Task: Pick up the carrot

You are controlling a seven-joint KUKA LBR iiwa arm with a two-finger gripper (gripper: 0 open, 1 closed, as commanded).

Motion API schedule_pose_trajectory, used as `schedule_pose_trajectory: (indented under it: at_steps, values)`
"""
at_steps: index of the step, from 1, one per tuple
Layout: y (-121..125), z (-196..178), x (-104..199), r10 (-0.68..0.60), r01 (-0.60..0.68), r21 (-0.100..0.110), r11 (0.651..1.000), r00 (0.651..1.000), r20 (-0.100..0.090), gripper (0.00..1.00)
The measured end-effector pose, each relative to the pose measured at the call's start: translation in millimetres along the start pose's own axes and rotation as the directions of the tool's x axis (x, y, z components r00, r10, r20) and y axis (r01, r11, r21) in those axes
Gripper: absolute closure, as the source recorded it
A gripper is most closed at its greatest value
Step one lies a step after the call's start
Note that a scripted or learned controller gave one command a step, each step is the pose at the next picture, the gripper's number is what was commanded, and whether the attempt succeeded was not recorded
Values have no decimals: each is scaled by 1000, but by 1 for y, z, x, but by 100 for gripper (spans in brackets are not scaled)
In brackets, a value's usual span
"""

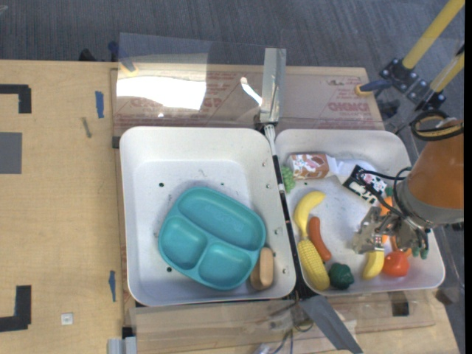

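Note:
The carrot [318, 239] is a slim orange-red piece lying in the right bin [346, 140], between a banana [307, 206] and a corn cob [312, 265]. Nothing touches it. My gripper [377, 232] hangs low over the right side of that bin, a short way to the right of the carrot. It sits just above a small yellow fruit [373, 265] and a red tomato [396, 264]. The arm's orange band [439, 175] covers the bin's right edge.
The right bin also holds a green vegetable [341, 275], a snack packet [308, 166] and a black-and-white pack [366, 182]. The left bin [147, 168] holds a teal divided plate [212, 236] and a bread roll [262, 268]. A metal divider [272, 87] stands behind the bins.

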State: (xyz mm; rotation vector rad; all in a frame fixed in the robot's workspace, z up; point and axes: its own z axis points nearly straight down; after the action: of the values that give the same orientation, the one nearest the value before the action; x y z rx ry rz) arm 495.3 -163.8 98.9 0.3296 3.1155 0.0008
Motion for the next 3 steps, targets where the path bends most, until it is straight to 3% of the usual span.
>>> schedule_pose_trajectory:
  at_steps: [1, 2, 3]
  values:
    - [18, -48, -28, 137, -137, 1, 991, 991, 1, 100]
    - [40, -75, -93, 66, -66, 1, 998, 998, 1, 100]
    - [-47, -7, -32, 12, -12, 4, 1000, 1000, -15, 100]
